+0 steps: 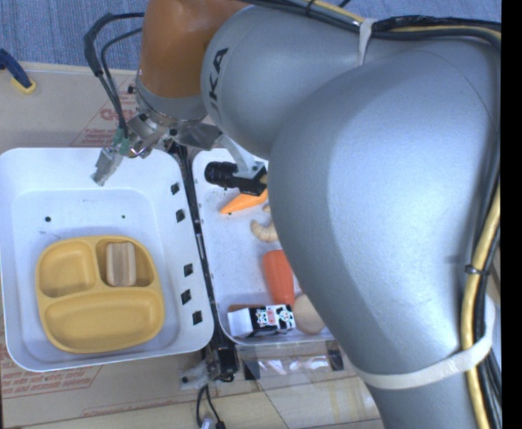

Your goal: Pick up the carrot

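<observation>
Hovering over the far end of the left bin (11, 195), the gripper (107, 166) sits well apart from its target, and whether it is open or closed I cannot tell from up here. The carrot (242, 206) is over in the right bin (230, 257), far half, lying flat with its pointed tip to the left, its right end running up against the edge of the big grey arm (377, 195) in this view. It looks like a light, rigid toy, likely slick and apt to roll or skid on that smooth white floor, so the call is a pinch across the thicker middle, not the tapering tip. Tight quarters, though: a knobbly beige piece (263, 231) lies just on its near side, a fatter orange piece (279, 275) nearer still, easy to mistake for it, then a small cow-print carton (261, 320). The left bin carries a yellow divided plate (100, 315) with a tan block (120, 264) in one compartment.
</observation>
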Available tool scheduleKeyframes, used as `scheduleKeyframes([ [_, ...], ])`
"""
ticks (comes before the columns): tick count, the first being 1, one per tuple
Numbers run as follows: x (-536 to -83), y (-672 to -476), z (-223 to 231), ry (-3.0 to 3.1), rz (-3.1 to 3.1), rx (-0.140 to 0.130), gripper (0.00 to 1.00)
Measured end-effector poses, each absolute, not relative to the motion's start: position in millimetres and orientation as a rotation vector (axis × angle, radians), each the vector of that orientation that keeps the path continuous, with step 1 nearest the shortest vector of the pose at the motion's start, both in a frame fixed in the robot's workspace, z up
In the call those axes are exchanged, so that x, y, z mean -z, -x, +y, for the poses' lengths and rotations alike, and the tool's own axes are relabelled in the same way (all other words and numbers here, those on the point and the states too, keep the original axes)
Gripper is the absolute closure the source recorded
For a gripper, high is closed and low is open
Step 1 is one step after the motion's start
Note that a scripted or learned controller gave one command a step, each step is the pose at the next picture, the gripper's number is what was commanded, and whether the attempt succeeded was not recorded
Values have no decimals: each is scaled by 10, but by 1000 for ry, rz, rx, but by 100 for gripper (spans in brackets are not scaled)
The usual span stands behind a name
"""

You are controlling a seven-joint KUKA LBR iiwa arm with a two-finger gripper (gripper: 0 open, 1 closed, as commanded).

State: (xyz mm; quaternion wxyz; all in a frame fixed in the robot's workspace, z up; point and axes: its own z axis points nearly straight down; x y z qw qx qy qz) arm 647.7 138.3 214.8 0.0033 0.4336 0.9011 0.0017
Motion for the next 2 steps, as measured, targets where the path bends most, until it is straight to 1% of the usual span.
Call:
scheduleKeyframes([
  [1, -1680, -6484, 994, -1471, 2779, 9, 0],
  [2, -2028, -6575, -137, -1402, 2806, 6, 0],
])
